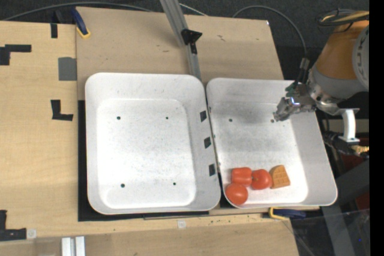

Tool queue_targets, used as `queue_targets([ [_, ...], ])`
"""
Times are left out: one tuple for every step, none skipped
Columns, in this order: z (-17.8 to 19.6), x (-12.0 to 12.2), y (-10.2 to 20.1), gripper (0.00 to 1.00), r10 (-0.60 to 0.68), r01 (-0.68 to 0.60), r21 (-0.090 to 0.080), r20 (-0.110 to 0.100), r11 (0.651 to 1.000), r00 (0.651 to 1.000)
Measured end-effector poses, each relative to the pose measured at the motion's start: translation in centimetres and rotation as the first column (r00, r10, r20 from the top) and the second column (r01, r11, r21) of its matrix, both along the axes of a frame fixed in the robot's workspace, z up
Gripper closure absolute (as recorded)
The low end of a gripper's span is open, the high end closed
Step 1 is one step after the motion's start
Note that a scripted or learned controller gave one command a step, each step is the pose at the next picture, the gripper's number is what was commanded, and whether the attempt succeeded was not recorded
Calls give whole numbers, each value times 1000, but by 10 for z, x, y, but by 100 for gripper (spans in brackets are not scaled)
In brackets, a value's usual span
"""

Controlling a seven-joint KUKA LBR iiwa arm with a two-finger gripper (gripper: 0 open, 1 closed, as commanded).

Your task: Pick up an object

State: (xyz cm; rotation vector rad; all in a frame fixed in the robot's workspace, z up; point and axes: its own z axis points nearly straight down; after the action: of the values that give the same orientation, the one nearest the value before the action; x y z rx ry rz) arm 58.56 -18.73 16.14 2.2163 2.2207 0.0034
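While three red pieces (247,183) and a tan block (279,177) huddle at the right bin's (312,153) lower edge, the gripper (282,112) hovers upper right, holding nothing; its finger spread I cannot tell.

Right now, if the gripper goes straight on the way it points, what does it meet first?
Probably the bare floor of the right bin: the gripper points down-left near its upper right, well away from the red and orange objects. Depth is unclear.

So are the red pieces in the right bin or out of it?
In. The red pieces lie inside the right bin, at its near edge beside a tan piece.
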Motion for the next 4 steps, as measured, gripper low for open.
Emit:
queue_targets([
  [50, 8, -8, 100, -1, 1, -1, 0, 1000, 1000],
  [104, 9, -7, 100, 0, 0, -1, 1, 1000, 1000],
  [95, 25, 46, 100, 4, -4, 2, -5, 1000, 1000],
  [85, 30, 110, 100, 5, -5, 3, -7, 1000, 1000],
])
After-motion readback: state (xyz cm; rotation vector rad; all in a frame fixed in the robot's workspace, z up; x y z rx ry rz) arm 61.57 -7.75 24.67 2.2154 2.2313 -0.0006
